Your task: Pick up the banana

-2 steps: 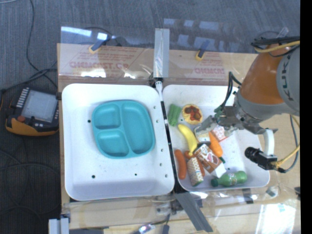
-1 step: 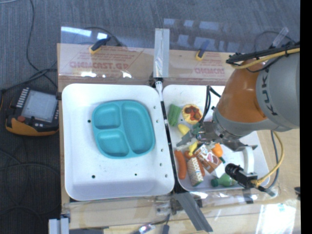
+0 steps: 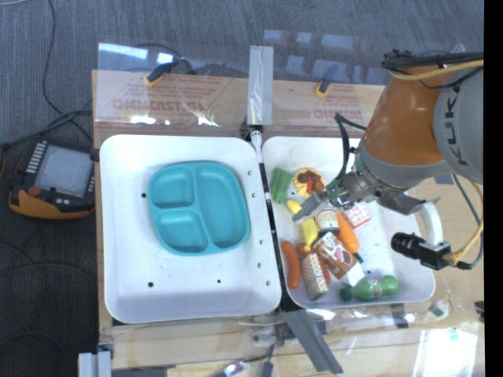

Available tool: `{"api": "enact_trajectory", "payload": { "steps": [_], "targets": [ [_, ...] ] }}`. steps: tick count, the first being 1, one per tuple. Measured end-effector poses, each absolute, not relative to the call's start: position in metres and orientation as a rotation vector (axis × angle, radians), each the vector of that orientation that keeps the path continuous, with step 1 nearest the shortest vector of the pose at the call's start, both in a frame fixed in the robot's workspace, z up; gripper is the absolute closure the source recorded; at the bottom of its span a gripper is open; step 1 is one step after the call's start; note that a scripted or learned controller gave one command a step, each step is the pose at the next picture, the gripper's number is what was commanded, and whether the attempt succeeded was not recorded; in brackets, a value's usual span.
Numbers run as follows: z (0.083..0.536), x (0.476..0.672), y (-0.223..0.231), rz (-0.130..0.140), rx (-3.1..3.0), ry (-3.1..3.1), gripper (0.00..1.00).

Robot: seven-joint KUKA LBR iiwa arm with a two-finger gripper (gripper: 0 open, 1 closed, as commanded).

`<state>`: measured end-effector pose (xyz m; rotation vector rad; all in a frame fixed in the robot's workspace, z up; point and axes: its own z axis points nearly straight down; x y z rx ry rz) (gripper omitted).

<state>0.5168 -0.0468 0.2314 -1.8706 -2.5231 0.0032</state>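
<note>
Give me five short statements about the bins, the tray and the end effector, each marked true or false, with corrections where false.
1. The blue tray lies in the left bin. True.
2. The end effector is over the left bin. False: it is over the right bin, among the toy foods.
3. The green bottle lies near the right bin's front edge. True.
4. The blue tray holds a carrot. False: the carrot lies in the right bin, beside the wall between the bins.
5. The banana lies in the blue tray. False: a yellow piece that looks like it lies in the right bin, beside the end effector.
</note>
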Motion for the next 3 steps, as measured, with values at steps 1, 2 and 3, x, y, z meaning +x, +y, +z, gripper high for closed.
{"api": "enact_trajectory", "payload": {
  "steps": [1, 2, 3],
  "targets": [
    [0.183, 0.519, -0.084, 0.003, -1.842, -2.543, 0.0],
    [0.183, 0.53, -0.056, 0.001, -1.451, -2.786, 0.0],
    [0.091, 0.535, -0.102, -0.005, -1.268, -2.892, 0.0]
  ]
}}
